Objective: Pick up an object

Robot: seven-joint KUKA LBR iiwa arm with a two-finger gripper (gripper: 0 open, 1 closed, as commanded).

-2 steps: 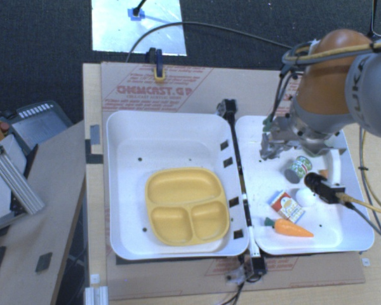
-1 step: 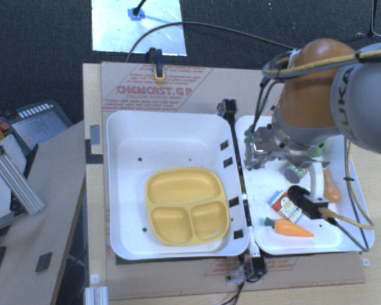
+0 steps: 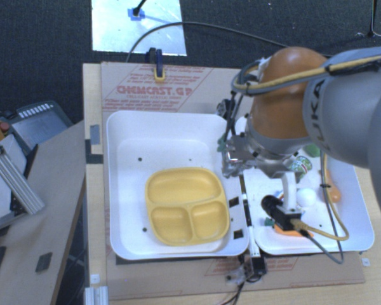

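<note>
Cardboard [image 3: 153, 89] under white bins [image 3: 124, 145] reads "CHEMCAST" in red

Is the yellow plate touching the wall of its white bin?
Apart. In the camera view the yellow plate lies on the left bin's floor, with a strip of bare white floor visible all round it, narrowest along its right edge.

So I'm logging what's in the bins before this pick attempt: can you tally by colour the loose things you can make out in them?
Yellow: 1, the divided plate in the left bin.
White: 1, a small ball in the right bin.
Orange: 2, one piece by the ball and another near the front wall.
Green: 1, a scrap beside the arm.
Total: 5 visible; the arm covers part of the right bin.
</note>
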